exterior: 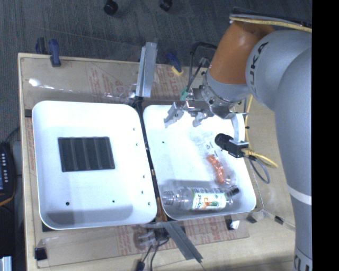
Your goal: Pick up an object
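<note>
Clear plastic, the capped bottle with an orange-and-green label (201,199) lies on its side along the near wall of the right shallow white bin (164,164), long axis left to right, its dark end seemingly rightward. Above the bin's far end, the metal two-finger gripper (184,117) hangs spread and holding nothing.

Floor (79,21): dark grey carpet, seen beyond the far edge of the bench. Two black chair castors (110,7) stand on it near the top. Bench top (69,71): pale wood, under a clear sheet. Blue clamps (54,52) grip its far edge. A dark device (5,169) sits at the left edge. Lighting even.
</note>
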Tool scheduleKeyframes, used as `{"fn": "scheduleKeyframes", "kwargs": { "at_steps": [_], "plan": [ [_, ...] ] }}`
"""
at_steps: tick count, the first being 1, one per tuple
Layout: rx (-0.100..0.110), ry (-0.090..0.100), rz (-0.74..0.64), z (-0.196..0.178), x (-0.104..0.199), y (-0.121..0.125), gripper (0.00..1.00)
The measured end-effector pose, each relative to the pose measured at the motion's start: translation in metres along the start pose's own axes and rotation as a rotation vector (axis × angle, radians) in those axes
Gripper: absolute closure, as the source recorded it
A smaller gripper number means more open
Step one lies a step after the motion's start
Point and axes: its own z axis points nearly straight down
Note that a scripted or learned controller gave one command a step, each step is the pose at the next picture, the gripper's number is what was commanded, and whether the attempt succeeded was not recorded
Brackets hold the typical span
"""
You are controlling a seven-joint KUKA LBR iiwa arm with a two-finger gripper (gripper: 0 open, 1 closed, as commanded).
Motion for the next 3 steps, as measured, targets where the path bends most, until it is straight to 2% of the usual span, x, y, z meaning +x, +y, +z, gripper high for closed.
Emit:
{"fn": "scheduleKeyframes", "kwargs": {
  "at_steps": [1,2,3],
  "plan": [
    [-0.003,-0.001,-0.075,-0.021,-0.031,-0.070,0.00],
    [-0.002,0.000,-0.204,0.012,-0.074,-0.080,0.00],
    [-0.003,-0.001,-0.247,0.034,-0.105,-0.044,0.00]
  ]
}}
